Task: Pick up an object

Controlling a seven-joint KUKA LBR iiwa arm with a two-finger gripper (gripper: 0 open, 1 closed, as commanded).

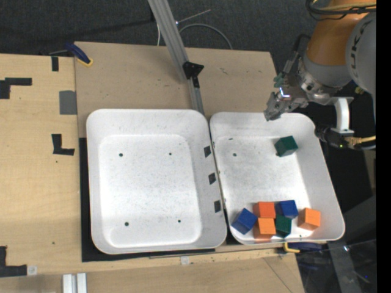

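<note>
The gripper [273, 112] hung over the far rim of the right bin [317, 163], near its back corner, with the grey arm [339, 38] and its orange band reaching in from the right. Whether anything sat in the gripper, or how it was set, could not be told from this angle; nothing was visibly held. Just below and to the right of it, apart from it, a lone dark green block [285, 145] lay tilted on the bin floor. Along the near edge of the same bin a cluster of blocks lay close together: a blue block [245, 220] at the left, two orange blocks [266, 210] stacked front to back beside it, a second blue block [287, 208], a small green block [283, 224], and another orange block [310, 218] at the right. The left bin [146, 176] stood beside it on the desk [36, 163].
</note>
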